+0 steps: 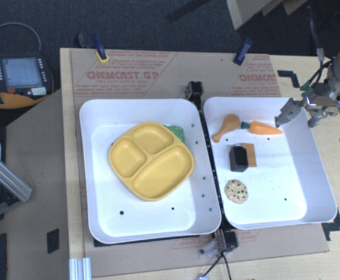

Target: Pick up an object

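"CHEMCAST GP" is printed twice in red on the tabletop (158, 69). Two white bins are seen: the left bin (94, 156) holds one yellow divided plate (151, 168); the right bin (309, 179) holds one carrot (265, 129), one drumstick (225, 127), one black block (238, 158) and one cookie (236, 191). The jaws (301, 115) are spread, nothing between them, at the right bin's far right edge, beside the carrot.

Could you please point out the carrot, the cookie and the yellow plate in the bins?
carrot (264, 129), camera view, middle of its orange body.
cookie (236, 191), camera view, centre of its top.
yellow plate (158, 171), camera view, floor of its largest compartment.
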Action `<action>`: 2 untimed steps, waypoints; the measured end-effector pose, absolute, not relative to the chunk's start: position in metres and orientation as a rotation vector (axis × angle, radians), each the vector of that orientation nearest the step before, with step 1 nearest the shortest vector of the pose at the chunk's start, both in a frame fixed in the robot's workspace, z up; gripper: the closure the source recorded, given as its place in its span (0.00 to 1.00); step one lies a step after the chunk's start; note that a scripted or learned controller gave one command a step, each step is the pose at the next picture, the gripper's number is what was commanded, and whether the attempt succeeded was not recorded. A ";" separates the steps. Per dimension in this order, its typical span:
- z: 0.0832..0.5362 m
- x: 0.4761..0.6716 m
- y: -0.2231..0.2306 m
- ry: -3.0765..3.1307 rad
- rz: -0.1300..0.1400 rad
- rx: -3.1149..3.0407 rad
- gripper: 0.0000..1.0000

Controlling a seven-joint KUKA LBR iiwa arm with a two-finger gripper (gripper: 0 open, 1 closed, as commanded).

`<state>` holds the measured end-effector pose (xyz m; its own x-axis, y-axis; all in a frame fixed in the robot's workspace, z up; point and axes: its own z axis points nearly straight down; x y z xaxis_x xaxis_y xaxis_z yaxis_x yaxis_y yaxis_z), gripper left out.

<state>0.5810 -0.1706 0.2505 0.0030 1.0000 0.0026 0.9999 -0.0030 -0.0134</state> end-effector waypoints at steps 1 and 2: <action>0.257 0.583 -0.170 -2.221 0.001 -2.221 0.00; 0.200 0.590 -0.175 -2.218 0.005 -2.218 0.00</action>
